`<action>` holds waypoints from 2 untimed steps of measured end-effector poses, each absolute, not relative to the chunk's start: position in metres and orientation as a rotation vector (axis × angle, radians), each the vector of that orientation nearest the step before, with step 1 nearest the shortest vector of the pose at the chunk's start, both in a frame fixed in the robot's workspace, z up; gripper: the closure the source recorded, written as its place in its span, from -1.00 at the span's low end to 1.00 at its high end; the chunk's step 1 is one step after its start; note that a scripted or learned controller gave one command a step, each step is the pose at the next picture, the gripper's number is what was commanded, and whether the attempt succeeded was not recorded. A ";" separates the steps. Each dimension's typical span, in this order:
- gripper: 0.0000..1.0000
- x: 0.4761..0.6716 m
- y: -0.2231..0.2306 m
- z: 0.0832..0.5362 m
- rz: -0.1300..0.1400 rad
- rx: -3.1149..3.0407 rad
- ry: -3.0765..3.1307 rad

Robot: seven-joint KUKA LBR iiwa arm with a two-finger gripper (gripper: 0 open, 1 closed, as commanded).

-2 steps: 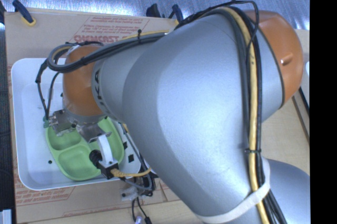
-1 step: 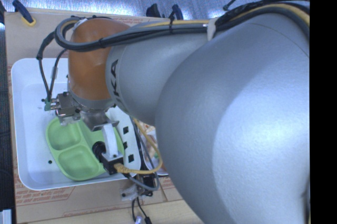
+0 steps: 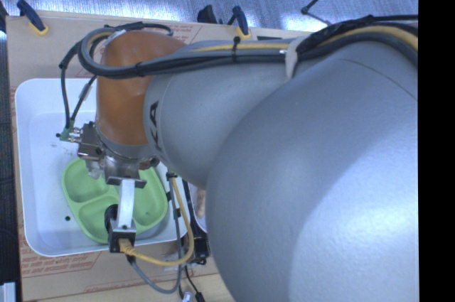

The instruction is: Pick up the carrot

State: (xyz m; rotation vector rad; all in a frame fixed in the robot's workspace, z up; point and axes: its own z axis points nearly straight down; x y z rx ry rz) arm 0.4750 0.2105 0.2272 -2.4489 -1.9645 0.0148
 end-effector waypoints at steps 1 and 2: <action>1.00 0.485 0.219 0.154 0.029 -2.662 -1.659; 1.00 0.554 0.219 0.236 0.013 -2.848 -1.316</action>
